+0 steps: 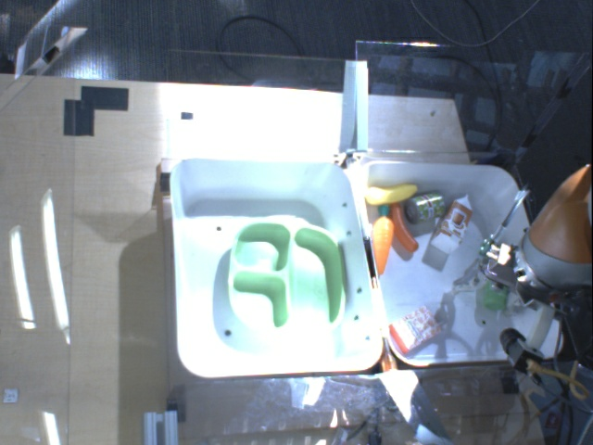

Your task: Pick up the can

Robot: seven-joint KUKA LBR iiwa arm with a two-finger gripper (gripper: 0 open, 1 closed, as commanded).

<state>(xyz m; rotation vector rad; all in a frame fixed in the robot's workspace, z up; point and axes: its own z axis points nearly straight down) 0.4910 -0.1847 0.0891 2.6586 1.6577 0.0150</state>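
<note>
Can (426, 206) beside banana (390, 194) — right bin (500, 179), far end

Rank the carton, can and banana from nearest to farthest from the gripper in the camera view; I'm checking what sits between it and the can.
1. Carton: middle of the right bin, nearest the gripper.
2. Can: further back and left, beyond the carton.
3. Banana: farthest, at the bin's back left corner.

Harsh overexposed glare across the bench top (259, 109), dim surroundings, slightly soft focus.
</note>
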